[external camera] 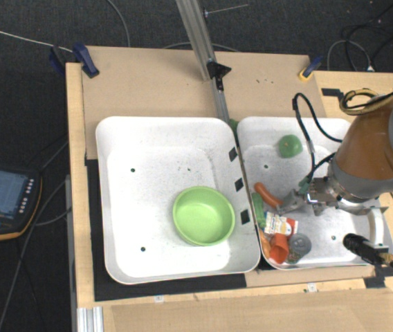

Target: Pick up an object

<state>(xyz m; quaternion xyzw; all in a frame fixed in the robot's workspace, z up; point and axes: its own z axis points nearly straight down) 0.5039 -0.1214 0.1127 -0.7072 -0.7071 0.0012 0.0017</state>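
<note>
Arm is down in the right bin [335, 126], gripper [299, 198] low beside the orange carrot-like piece [266, 195]. Can't tell the gripper's state or whether anything is grasped. Nothing visibly lifted: green ball [290, 145] and the clutter pile [283, 237] sit on the floor. Green bowl [204, 216] sits in the left bin [155, 133]. Pick looks not yet done.

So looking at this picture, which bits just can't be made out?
- Gripper, camera view: small and dark against the arm's wrist, so its fingers can't be judged.
- Pile of small objects in the right bin's near-left corner: overlapping and blurred; what each one is stays unclear.
- Arm: cut off by the right edge.
- Handheld screen: cut off at the left edge, unreadable.
</note>
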